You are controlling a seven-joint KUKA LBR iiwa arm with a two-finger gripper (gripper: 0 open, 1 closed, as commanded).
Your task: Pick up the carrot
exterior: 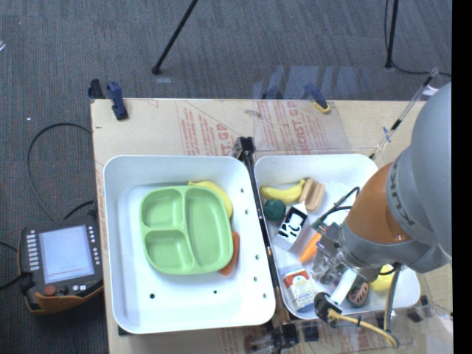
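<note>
The carrot [310, 247] is a short orange piece in the right bin [366, 162], lying just right of a black-and-white carton [291, 227]. Its lower end is hidden under the gripper's body. My gripper [327, 270] hangs low over the middle of the right bin, right beside the carrot and above a small red-and-white carton [299, 287]. The grey arm with its orange band [376, 216] covers the bin's right side.
In the right bin also lie a banana [282, 192], a tan bun [313, 194], a dark green item [274, 210], a yellow item [383, 279] and a brown item [359, 293]. The left bin [122, 271] holds a green divided plate [186, 231], with a yellow item [217, 194] and an orange-red item [234, 255] at its edges.
</note>
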